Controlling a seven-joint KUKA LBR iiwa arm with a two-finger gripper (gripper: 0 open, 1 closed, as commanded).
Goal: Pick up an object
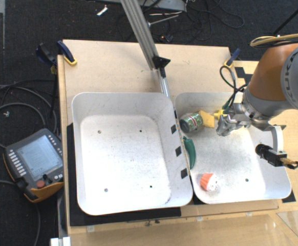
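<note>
White right bin [272,186] is seen to contain a green can [191,122], yellow block [207,118], green brush [190,151] and orange-white toy [208,181]; gripper [224,127] lowered beside the block, jaws' state cannot be told.

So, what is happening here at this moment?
A KUKA arm reaches in from the right over the right bin. Its gripper is low in the bin's upper part, beside a yellow object and a green can lying on its side. A green object lies at the bin's left wall and an orange-and-white object lower down. Nothing is seen between its fingers.
</note>
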